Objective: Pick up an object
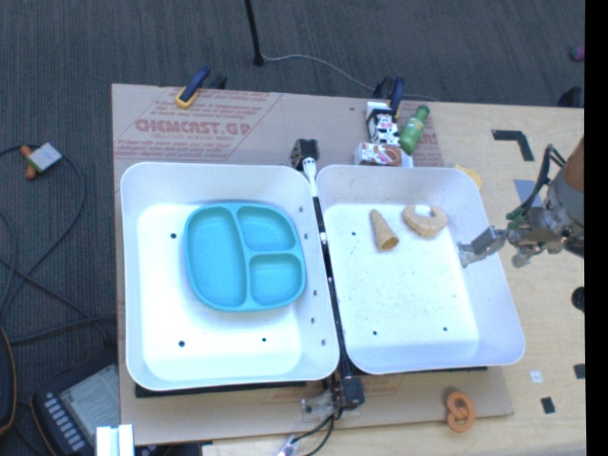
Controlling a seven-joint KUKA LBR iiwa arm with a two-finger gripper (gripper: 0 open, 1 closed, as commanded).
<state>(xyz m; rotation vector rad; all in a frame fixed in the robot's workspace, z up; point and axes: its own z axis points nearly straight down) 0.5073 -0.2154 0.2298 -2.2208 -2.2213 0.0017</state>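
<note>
Single fixed camera, mounted above the surface [532,388] and looking down at a slant. Both bins lie side by side near the centre of the frame: the left bin [152,350] and the right bin [494,340]. The far edge of the surface runs across the upper part, with dark carpet [95,27] beyond and to the left. The view is wide enough to take in both bins whole. The arm [570,183] enters at the right edge.
</note>
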